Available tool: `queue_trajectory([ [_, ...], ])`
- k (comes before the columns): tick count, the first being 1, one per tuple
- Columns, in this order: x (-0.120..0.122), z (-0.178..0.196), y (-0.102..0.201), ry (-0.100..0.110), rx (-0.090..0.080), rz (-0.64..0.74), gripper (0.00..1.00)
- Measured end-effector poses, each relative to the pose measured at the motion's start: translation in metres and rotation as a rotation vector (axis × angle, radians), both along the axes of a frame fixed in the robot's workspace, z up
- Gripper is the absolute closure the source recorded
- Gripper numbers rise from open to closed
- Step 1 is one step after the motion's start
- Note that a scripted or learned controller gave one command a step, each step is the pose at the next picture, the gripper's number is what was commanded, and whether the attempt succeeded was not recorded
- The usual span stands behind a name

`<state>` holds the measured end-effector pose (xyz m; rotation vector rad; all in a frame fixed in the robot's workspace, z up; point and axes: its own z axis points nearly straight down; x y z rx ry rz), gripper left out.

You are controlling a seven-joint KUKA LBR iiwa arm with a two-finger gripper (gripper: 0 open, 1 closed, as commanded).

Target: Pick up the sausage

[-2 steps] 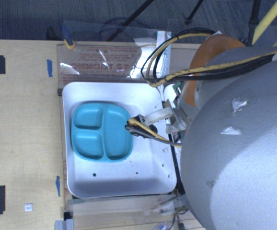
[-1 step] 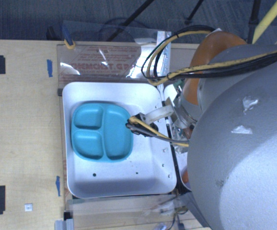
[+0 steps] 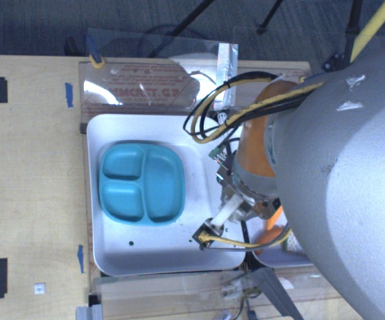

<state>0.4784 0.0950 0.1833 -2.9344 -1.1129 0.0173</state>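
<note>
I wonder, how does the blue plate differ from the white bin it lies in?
The blue plate is turquoise; the left bin is white. The plate is split into three compartments; the bin is one open basin. The plate is the smaller, lying inside the bin. Both are shallow with rounded corners.

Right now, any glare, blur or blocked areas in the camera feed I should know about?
Camera view: white glare on the clear sheet behind the bins; camera view: the grey arm sits close to the lens, looks soft, and hides most of the right side; camera view: the teal plate is sharp and evenly lit, and the left bin floor has a mild sheen.
</note>
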Motion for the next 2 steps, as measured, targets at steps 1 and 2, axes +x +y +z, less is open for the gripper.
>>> queue_trajectory([
  [1, 0.002, -0.096, 0.022, -0.009, 0.003, -0.43, 1.0],
  [2, 0.002, -0.097, 0.106, -0.011, -0.006, -0.319, 1.0],
])
